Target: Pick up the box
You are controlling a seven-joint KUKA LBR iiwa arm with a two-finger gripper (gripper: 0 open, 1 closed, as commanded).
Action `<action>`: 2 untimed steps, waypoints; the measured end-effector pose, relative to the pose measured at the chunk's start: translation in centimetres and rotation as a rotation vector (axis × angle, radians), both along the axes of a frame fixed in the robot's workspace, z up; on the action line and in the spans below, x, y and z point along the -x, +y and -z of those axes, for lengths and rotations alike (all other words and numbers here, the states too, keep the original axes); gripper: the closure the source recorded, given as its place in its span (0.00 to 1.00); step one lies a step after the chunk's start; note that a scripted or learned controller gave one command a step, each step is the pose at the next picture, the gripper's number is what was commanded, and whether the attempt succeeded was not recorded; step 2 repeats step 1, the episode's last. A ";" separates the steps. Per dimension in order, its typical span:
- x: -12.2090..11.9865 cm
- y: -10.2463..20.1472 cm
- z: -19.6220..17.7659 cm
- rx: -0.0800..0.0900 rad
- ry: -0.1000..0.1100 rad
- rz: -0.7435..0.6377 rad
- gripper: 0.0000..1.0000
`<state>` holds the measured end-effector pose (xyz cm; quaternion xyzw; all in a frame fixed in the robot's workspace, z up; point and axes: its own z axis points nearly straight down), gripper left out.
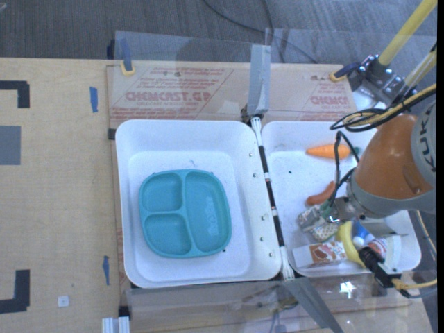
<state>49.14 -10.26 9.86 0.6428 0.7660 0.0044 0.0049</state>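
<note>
A small flat box (325, 253) with a white and orange-red face lies at the near edge of the right bin (288, 141). The arm's orange-banded wrist hangs over the right half of that bin. My gripper (331, 216) points down and left, just above the box in the picture. Its tip sits against a crinkled grey packet (310, 219). Whether it touches the packet is unclear, and the box lies apart from it.
An orange carrot (325, 151) lies at the back of the right bin and a reddish sausage (320, 195) in its middle. A yellow banana (349, 245) and a white tube (378, 245) lie beside the box. The left bin (132, 144) holds a teal divided plate (184, 212).
</note>
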 end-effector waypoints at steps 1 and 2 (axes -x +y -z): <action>-3.4 5.5 -10.9 0.000 0.013 0.051 1.00; -3.4 5.5 -10.9 0.000 0.013 0.051 1.00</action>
